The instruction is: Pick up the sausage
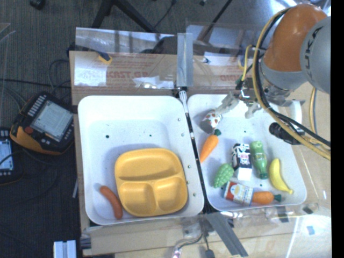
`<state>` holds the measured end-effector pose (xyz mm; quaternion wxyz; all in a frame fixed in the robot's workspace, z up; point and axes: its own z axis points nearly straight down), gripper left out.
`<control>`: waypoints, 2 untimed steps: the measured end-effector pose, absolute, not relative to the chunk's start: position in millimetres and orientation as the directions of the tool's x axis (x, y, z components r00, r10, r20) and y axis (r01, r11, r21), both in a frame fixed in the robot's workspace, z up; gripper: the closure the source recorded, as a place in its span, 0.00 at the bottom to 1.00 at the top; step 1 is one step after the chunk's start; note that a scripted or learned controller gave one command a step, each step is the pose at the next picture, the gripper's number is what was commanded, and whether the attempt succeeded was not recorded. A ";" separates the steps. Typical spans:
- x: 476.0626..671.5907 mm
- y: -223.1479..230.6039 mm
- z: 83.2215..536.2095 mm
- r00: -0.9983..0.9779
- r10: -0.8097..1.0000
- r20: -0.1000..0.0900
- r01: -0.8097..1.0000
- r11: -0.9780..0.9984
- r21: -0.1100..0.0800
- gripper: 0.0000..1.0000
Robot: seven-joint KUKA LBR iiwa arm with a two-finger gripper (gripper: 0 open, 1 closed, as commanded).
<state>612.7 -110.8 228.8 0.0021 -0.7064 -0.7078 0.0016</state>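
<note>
Sausage (110, 201) lying lower left in the left bin (91, 117), touching the yellow tray (150, 181); gripper (240, 105) upper right over the right bin (301, 181), fingers spread, grasping nothing; cardboard lettering unreadable.

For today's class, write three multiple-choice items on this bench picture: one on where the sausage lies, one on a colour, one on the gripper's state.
1. Where does the reddish-brown sausage lie?
A. left white bin, beside the tray
B. right white bin, beside the banana
C. on the floor

2. What colour is the moulded plastic tray with compartments?
A. blue
B. yellow
C. green

3. What is the two-finger gripper doing?
A. gripping the sausage
B. gripping the tray
C. open above the right bin, holding nothing

Answers: 1 A, it rests by the tray's lower left corner in the left white bin. 2 B, the tray is plainly yellow. 3 C, its fingers are spread over the right white bin with nothing between them.
</note>
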 end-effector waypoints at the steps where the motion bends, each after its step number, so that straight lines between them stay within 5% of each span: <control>1: 552.5 -98.5 132.8 -0.166 0.986 0.003 0.986 0.166 -0.006 0.00; 2: 631.0 -126.1 90.5 -0.021 1.000 -0.003 1.000 0.021 0.014 0.00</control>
